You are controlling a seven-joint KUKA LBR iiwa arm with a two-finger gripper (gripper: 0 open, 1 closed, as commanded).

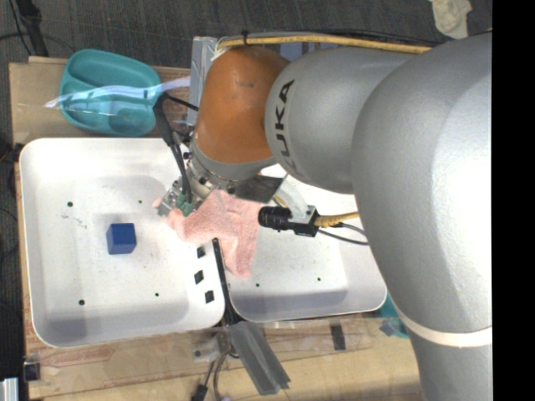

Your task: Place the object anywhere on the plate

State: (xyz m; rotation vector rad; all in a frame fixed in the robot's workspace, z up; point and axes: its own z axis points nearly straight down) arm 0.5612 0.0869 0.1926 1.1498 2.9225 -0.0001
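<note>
Hanging at frame centre, the gripper (pixel 177 199) seems to pinch the pink cloth (pixel 219 228), though its grip I cannot tell; no plate is discernible, so placing remains.

We cannot see the gripper (pixel 177 197) fingers, because the arm (pixel 351 124) covers them. The arm also hides most of the right bin (pixel 301 295), and the pink cloth (pixel 219 225) continues under the wrist.
</note>
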